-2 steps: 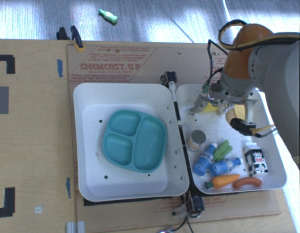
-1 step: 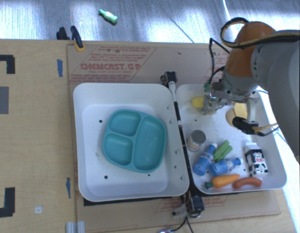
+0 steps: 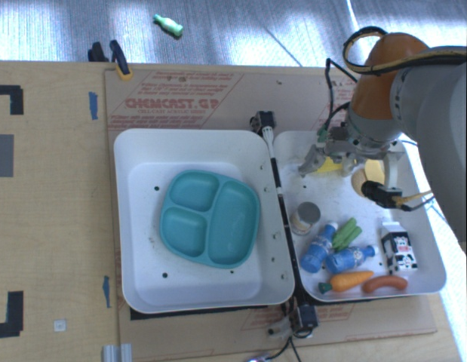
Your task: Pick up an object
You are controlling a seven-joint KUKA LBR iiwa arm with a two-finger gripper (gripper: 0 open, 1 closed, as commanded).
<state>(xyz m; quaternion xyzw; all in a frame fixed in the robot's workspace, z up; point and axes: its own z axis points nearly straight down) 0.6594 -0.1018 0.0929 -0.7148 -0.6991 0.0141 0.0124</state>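
Toys (image 3: pixel 346 256) fill right bin (image 3: pixel 433 274); teal tray (image 3: pixel 210 218) in left bin (image 3: pixel 135 202).

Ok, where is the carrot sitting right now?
In the camera view, the carrot lies in the right bin near its front edge, just left of the red sausage and below the blue bottles.

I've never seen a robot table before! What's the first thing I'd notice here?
Probably the big teal divided plate, sitting alone in the middle of the left bin. Next, the grey arm with its orange band, reaching in from the right over the far end of the right bin. Near that bin's front lies a bright jumble: blue bottles, a carrot and a sausage.
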